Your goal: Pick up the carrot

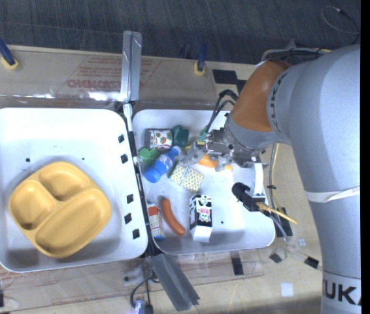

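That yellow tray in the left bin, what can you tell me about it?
The yellow tray is a rounded, glossy plate, plastic by the look of it, divided by raised ridges into three compartments: two smaller ones toward the far side and one larger nearer the camera. It lies flat and right way up on the floor of the left bin, turned at a slant to the bin's walls, toward the near left part. Nothing lies in its compartments, and nothing but the bin floor touches it.

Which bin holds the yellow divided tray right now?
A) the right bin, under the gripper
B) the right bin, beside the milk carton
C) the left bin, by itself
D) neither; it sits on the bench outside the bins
C: the yellow divided tray lies alone in the left bin, while the arm's gripper is over the right bin.
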Controlling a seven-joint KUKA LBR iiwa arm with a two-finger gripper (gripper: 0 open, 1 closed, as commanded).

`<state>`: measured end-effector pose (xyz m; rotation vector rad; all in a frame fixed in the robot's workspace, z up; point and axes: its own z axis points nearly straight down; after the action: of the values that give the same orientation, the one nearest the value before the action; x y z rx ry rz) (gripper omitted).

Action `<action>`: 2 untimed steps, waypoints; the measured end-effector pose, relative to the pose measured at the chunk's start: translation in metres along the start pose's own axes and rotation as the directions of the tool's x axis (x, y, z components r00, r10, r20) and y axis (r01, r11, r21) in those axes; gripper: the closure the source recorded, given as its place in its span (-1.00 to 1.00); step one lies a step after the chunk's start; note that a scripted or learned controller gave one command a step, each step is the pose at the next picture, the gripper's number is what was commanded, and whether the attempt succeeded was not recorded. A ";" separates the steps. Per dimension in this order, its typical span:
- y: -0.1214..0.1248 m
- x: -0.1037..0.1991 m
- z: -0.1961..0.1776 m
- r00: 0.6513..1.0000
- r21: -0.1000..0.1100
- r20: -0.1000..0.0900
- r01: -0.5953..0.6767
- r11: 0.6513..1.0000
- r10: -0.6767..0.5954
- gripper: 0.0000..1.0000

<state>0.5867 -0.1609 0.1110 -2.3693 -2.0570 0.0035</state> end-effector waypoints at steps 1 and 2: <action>0.021 0.002 -0.093 0.996 -0.004 0.002 0.094 0.996 -0.094 -1.00; -0.002 -0.031 0.006 0.985 -0.002 0.001 0.175 0.985 -0.175 -1.00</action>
<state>0.5803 -0.1913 0.1047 -2.1814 -2.2585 0.0015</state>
